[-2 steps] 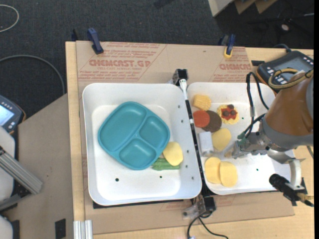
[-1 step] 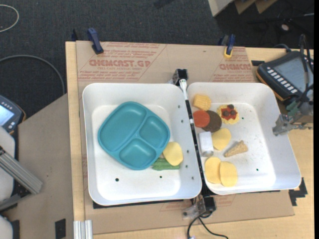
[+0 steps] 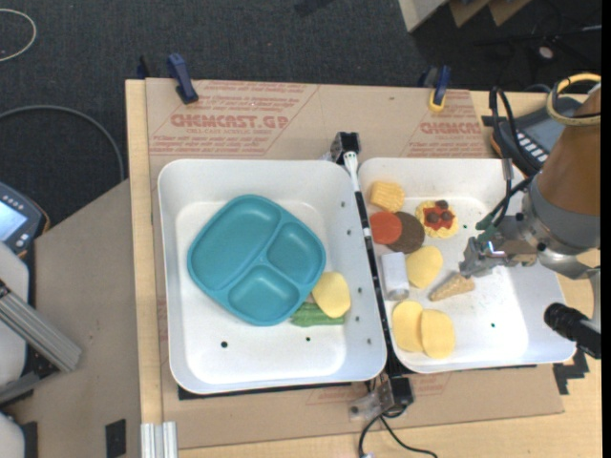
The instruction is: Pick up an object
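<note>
While the two yellow slices (image 3: 425,330) lie nearest me in the right bin (image 3: 535,351), I aim for the tan cone-shaped wedge (image 3: 452,288) just beyond them. It looks light, stiff and likely slick, so I'd pinch its thick end. The gripper (image 3: 475,259) hangs just above that end; its state I cannot tell.

The arm (image 3: 573,184) is cut off by the picture's right edge, so its upper part cannot be seen. The gripper (image 3: 474,259) is too small and blurred for its fingers to be made out. A green item (image 3: 310,317) near the left bin's (image 3: 181,284) front edge is partly covered by a yellow piece (image 3: 332,295) and the teal tray (image 3: 256,259), and cannot be identified.
</note>
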`<state>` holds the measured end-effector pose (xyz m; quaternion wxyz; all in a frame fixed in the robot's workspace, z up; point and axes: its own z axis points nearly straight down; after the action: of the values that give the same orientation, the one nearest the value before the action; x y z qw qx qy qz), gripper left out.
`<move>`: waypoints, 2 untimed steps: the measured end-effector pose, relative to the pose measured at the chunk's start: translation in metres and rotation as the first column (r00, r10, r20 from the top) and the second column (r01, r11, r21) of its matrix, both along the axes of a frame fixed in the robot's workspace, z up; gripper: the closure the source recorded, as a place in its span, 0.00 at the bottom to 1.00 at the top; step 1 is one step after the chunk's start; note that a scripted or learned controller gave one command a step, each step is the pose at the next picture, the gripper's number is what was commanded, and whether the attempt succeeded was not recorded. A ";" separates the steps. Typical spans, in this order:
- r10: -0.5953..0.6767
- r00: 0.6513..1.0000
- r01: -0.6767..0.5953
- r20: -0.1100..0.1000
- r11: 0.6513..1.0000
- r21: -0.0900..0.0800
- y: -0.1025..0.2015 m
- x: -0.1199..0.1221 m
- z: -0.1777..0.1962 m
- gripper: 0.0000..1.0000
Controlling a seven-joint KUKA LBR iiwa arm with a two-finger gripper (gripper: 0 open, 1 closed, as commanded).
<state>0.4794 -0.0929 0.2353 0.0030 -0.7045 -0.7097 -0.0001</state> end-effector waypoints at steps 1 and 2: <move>-0.002 1.000 0.002 0.027 1.000 -0.005 0.040 0.001 0.251 1.00; -0.007 1.000 0.007 -0.009 1.000 -0.004 0.052 -0.001 0.122 1.00</move>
<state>0.4783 -0.0405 0.3576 0.0048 -0.7071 -0.7071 0.0043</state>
